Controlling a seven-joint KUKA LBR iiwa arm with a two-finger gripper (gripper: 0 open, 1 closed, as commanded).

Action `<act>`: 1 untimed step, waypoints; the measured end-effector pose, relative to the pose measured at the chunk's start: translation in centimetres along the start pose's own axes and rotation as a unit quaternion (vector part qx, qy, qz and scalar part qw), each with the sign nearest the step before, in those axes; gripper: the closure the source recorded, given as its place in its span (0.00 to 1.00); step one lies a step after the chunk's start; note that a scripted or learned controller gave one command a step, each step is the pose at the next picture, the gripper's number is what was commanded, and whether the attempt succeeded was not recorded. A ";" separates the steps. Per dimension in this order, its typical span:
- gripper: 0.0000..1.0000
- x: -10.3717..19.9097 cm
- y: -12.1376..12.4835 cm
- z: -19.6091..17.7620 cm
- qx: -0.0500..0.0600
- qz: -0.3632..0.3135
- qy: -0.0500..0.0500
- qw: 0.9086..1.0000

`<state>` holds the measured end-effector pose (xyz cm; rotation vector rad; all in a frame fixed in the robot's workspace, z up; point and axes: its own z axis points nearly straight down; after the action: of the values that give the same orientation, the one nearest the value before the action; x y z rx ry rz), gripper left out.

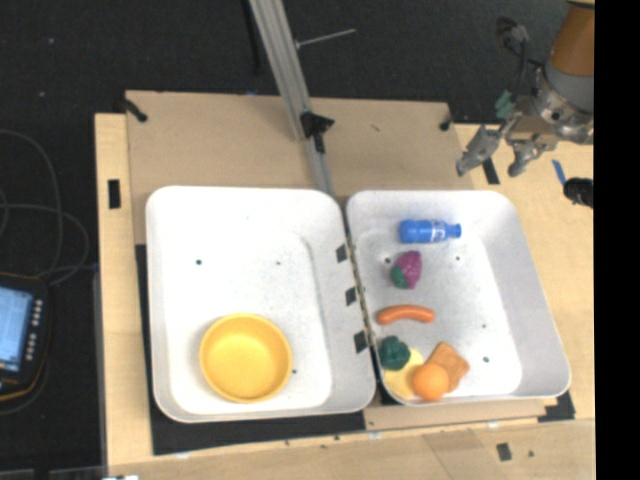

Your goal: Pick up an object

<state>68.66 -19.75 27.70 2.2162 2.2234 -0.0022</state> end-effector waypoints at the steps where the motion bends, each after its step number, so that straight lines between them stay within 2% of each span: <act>1: 0.00 0.0 0.0 0.0 0.000 0.000 0.000 1.000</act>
<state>68.65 -19.78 27.70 2.2151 2.2243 -0.0039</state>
